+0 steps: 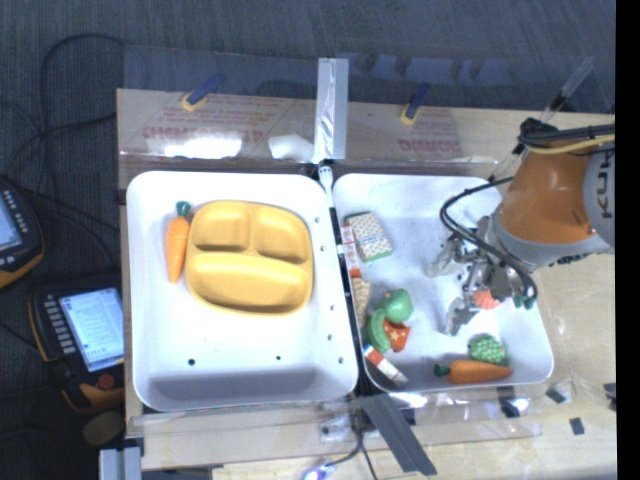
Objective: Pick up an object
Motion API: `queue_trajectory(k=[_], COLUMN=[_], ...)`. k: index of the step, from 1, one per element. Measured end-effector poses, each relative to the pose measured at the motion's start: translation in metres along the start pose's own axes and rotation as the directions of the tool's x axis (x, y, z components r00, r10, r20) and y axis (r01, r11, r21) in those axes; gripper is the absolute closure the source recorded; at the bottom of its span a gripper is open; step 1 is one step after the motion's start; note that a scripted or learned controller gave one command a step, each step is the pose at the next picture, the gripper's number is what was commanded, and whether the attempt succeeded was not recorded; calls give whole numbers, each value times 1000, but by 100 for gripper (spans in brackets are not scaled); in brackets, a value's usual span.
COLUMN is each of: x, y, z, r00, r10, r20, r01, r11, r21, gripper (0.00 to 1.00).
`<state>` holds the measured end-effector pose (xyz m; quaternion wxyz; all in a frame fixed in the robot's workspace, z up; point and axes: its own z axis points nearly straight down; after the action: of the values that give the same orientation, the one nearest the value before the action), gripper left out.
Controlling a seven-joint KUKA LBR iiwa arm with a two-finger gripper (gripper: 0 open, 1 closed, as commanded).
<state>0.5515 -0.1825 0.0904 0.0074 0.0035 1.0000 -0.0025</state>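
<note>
In the right bin (pixel 420 203) the gripper (pixel 464 290) hangs low, near the bin's right side. The grey arm w/ its orange band (pixel 545 203) comes in from the right, black cables looping by it. The fingers (pixel 460 313) look spread apart, and nothing sits between them. A small red-orange thing (pixel 487 301) shows just beside the gripper, but it's too small to tell what it is.

Toys in this bin: a little box (pixel 369 234) by the left wall, a green and red veggie toy (pixel 390 318) lower down, a green bumpy toy (pixel 487 348) and a small carrot (pixel 474 371) near the front right corner. Carrot and green toy lie close together, just below the gripper.

The left bin (pixel 240 358) has a yellow tray (pixel 250 256) w/ parts, and a big carrot (pixel 177 244) touching its left edge.
</note>
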Motion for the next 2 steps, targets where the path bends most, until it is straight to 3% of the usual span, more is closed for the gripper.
queue_trajectory(k=[1,2], x=[61,59], y=[-43,-42], z=[-2,-12], r00=[990,990], r10=[-139,-141], r20=[4,3], r01=[139,141], r11=[990,990], r21=[3,5], gripper=[0,100])
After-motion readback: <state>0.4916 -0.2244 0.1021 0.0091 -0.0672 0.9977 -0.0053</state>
